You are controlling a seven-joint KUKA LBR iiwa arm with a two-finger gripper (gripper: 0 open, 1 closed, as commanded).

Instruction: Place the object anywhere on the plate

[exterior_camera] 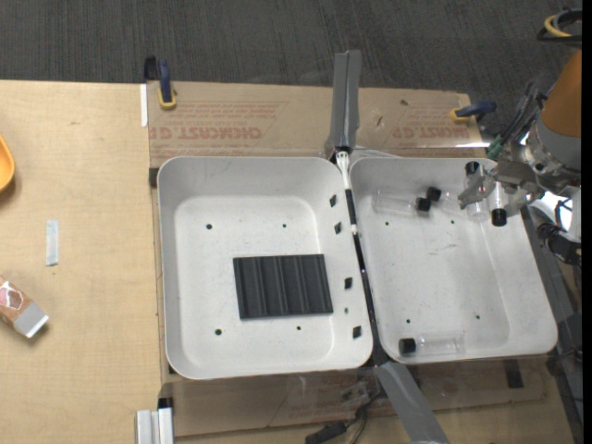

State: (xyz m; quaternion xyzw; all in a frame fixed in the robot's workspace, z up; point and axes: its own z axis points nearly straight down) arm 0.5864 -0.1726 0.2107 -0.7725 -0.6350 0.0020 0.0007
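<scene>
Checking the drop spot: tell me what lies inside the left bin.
Inside the left bin lies one dark ribbed rectangular plate, flat near the middle. Small dark dots mark the white floor around it. The floor beneath the plate is covered.

A robotics lab: two white bins (268, 178) clamped onto a cardboard-covered bench (74, 183), left of the arm's gripper (490, 192).

cardboard sheet (277, 123), mirrored print, perhaps "CHEMCUT"

The flat ribbed rectangular plate (282, 285) is dark grey. It lies in the shallow plastic left bin (185, 340), which is white with small black dots. The wooden table (74, 174) beside that bin is tan.
</scene>
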